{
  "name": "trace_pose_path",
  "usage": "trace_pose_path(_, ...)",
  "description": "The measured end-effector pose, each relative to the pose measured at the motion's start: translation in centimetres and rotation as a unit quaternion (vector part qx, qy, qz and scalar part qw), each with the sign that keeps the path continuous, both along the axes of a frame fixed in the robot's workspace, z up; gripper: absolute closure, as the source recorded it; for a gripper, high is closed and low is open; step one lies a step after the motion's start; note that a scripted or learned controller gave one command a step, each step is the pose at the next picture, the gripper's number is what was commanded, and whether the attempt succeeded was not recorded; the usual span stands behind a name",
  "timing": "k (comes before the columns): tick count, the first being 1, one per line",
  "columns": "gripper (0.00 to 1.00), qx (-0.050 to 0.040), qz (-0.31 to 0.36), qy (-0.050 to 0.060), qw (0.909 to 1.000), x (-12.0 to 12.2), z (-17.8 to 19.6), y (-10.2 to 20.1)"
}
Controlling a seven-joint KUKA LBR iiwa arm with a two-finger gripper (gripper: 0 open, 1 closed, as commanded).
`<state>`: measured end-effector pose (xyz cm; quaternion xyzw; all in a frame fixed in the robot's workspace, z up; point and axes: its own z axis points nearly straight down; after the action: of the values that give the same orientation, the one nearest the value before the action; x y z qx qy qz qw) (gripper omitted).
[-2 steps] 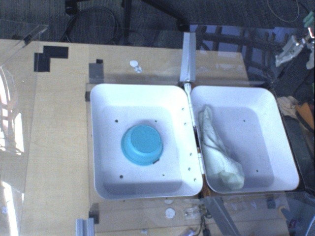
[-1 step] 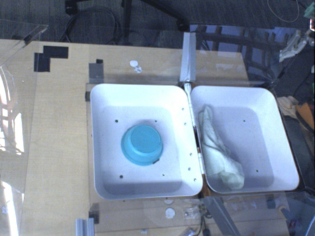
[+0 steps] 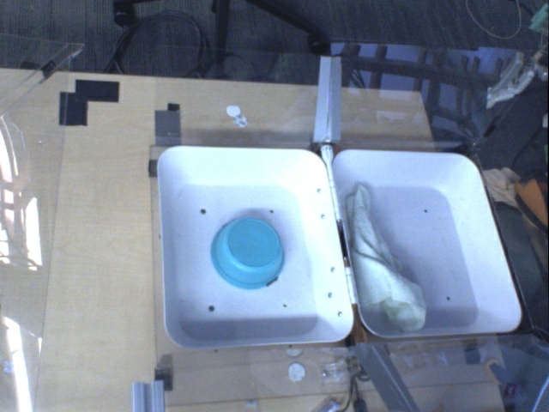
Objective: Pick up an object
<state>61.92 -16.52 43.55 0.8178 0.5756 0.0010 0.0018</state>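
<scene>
A light blue bowl [image 3: 248,252] lies upside down near the middle of the left white bin [image 3: 180,196]. A rolled white cloth [image 3: 379,263] lies along the left wall of the right white bin [image 3: 463,187], its pale greenish end toward the front.
A metal bracket [image 3: 327,101] stands at the back where the two bins meet. The wooden bench [image 3: 94,230] spreads out to the left. A black chair base [image 3: 225,0] sits on the floor beyond the bench.
</scene>
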Motion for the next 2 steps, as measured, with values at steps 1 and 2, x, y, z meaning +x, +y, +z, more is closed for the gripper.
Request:
trace_pose_path(1,0.00,-0.0010,0.181,0.000,0.9834,1.5,-0.5,-1.8)
trace_pose_path(2,0.00,-0.0012,0.213,0.000,0.9771,1.0,-0.1,-2.9)
